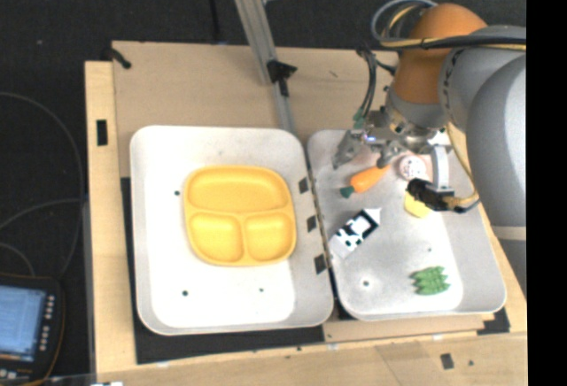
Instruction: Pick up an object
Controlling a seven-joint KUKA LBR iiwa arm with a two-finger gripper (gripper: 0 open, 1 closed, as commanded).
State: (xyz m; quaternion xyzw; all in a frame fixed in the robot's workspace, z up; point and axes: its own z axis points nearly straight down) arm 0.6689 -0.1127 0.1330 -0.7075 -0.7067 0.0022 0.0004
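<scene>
Tabletop (213,65): plain board at the near edge, bearing two shallow white bins side by side, so that objects lie loose and open to a reach from above.

Arm (496,127): grey, orange band above the wrist, entering from the right and bent down over the far end of the right bin. The wrist points steeply downward, a pose that reads as the approach to a pick.

Left bin (151,198): holds one yellow tray (239,214), three compartments, lying flat near the middle.

Right bin (469,269): holds the loose candidates for the pick, spread apart, which should leave room around each.

Gripper (394,150): low over the far end of the right bin, just above the orange piece. Whether the fingers are apart or together cannot be told from here.

Black-and-white piece (355,229): near the bin's left wall.

Orange piece (368,179): carrot-like, lying aslant just beside the gripper; probably the target, not yet lifted.

Green piece (431,281): near end, well apart.

Yellow piece (418,202): beside a black part of the arm.
</scene>
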